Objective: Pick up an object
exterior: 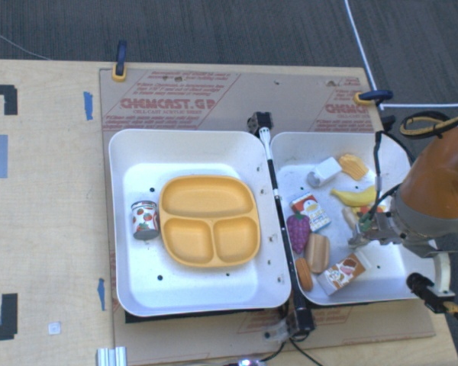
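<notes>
One banana (354, 197) (two cartons (311, 211) nearby)

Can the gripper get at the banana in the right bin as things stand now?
Probably yes. The banana lies uncovered in the right bin, with nothing on top of it, and the gripper hangs just beside it.

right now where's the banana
In the right bin, near its far right side, the banana lies just below an orange block.

Board: brown sheet (183, 101) under the bins, printed red, far side.
Clamps: one far left (120, 59), one far right (372, 95), perhaps blue-handled.
</notes>
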Robot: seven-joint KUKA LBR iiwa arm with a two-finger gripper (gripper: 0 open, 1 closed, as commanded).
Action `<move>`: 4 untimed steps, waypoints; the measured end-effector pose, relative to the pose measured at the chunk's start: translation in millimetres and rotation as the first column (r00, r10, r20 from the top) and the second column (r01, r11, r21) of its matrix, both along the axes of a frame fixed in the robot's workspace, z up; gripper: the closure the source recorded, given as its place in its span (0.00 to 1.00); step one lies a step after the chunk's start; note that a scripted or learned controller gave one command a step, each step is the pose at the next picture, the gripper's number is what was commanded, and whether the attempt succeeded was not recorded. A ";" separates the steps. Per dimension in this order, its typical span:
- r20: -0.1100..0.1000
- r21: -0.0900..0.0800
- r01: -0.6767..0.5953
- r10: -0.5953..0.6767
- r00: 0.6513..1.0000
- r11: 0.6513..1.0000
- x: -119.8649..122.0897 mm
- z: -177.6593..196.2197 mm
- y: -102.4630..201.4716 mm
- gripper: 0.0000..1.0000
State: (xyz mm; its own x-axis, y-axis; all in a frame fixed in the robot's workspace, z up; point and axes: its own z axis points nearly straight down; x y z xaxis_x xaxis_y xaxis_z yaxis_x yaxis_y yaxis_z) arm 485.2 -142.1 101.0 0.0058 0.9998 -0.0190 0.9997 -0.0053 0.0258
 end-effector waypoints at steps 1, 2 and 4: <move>-0.023 0.020 -0.008 0.008 1.000 1.000 24.6 84.3 68.5 1.00; -0.027 0.021 -0.007 0.007 1.000 1.000 -5.6 107.6 82.5 1.00; -0.021 0.018 -0.005 0.005 1.000 1.000 -4.6 -4.8 35.6 0.00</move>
